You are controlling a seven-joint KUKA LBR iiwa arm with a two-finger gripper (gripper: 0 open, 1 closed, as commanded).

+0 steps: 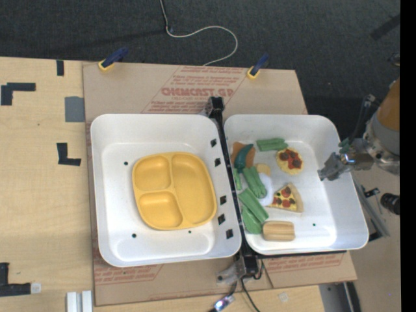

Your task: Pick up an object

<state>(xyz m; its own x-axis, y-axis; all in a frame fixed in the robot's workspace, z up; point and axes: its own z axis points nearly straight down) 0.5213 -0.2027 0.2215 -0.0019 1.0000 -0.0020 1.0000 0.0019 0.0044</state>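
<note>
Hovering at the right bin's (328, 130) right rim, the gripper (331, 168) carries nothing, its jaw state impossible to tell, so no pick is done: toy foods, among them pizza slice (286, 199) and bread roll (278, 230), lie untouched inside.

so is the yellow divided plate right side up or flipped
Right side up: the yellow plate lies flat in the left bin, its three compartments facing up.

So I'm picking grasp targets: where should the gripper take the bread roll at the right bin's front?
Probably across the short middle of the bread roll, from straight above. It lies flat and lengthwise along the right bin's front wall, with a green vegetable close at its left end, so end-on approaches look cramped.
</note>
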